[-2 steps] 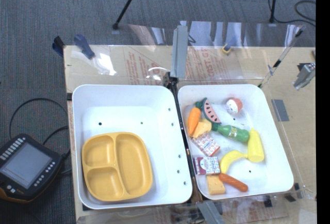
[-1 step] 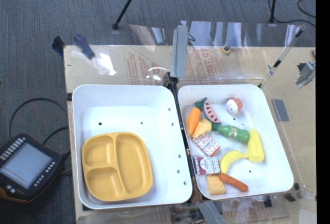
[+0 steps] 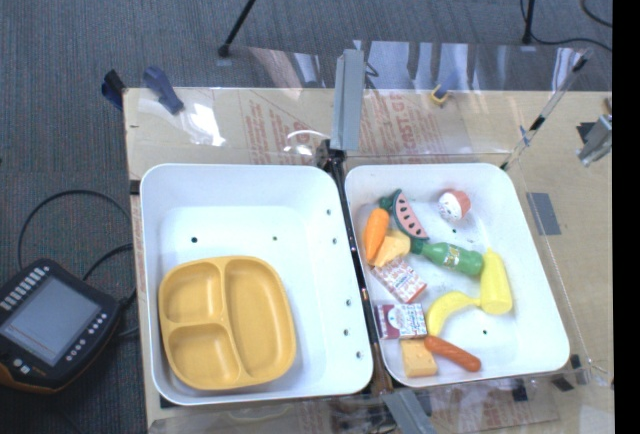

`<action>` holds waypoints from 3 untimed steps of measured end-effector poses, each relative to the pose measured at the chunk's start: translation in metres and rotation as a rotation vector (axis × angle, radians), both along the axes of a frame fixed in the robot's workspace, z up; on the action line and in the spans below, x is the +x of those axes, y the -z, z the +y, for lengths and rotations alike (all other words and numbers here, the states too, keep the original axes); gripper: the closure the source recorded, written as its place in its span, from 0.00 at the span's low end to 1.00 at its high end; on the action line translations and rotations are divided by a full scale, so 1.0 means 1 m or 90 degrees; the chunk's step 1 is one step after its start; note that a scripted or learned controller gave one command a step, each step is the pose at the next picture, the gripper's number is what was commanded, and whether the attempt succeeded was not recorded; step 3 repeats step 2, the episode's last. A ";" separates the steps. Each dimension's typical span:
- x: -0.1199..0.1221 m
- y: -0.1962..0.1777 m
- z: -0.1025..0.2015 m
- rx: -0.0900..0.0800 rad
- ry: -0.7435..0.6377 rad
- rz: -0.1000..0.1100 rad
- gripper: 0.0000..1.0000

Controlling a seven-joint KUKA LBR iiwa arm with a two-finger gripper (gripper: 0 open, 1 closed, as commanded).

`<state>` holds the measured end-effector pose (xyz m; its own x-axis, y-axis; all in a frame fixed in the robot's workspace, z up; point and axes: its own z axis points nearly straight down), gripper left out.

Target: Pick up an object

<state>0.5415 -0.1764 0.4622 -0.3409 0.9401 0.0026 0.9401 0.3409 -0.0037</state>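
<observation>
Right bin (image 3: 530, 222) holds toy foods; perhaps the tool (image 3: 596, 140) at right edge.

Grey arm (image 3: 596, 140) barely inside right edge

One fixed overhead camera — slanted down on both bins (image 3: 340, 222).

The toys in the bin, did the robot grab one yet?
Not yet. Nothing looks done: the banana, carrot, green bottle and the rest all lie in the right bin, and the yellow tray in the left bin holds no toy. The whole pick is left.
</observation>
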 end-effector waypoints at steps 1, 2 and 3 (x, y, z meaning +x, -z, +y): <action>0.001 -0.009 -0.001 0.000 0.000 0.000 1.00; 0.003 -0.018 -0.002 0.000 -0.001 0.000 1.00; 0.003 -0.018 -0.002 0.000 -0.001 0.000 1.00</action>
